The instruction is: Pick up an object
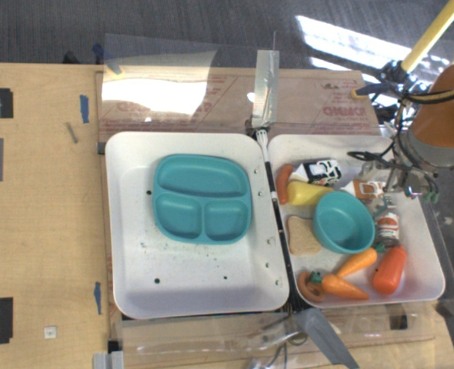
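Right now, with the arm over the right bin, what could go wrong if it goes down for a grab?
1. The right bin is crowded: the teal bowl touches the small bottle and carrot, so a descent may knock neighbours instead of gripping one.
2. The bowl is wide and rounded; a pinch on it may slip.
3. The gripper hangs near the bin's far right wall, so it could clip the rim.

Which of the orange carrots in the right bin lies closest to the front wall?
The carrot lying almost flat along the front wall, by the bin's front left corner. The other carrot sits further back, tilted, against the teal bowl.
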Motion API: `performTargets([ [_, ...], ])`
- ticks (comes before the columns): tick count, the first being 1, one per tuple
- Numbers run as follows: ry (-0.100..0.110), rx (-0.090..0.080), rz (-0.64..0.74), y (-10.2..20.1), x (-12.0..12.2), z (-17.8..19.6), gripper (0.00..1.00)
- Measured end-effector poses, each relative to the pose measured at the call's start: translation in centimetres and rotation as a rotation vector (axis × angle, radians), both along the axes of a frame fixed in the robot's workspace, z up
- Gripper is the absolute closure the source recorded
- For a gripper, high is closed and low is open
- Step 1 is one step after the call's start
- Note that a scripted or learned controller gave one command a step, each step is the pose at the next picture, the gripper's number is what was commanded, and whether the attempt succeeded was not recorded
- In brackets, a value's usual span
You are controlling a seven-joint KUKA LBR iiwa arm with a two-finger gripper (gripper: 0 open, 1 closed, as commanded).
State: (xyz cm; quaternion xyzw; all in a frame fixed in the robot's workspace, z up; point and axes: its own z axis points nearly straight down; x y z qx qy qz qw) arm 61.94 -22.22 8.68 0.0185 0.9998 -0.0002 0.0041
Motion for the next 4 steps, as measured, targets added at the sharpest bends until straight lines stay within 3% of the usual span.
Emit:
performTargets([
  [1, -0.001, 0.001, -0.072, 6.7, -1.1, 0.1, 0.00],
  [2, 0.000, 0.001, -0.183, 4.2, 3.3, 0.0, 0.00],
  [3, 0.001, -0.001, -0.178, -0.4, -3.0, 0.0, 0.00],
  [4, -0.003, 0.002, -0.357, -0.1, -6.7, 0.1, 0.00],
])
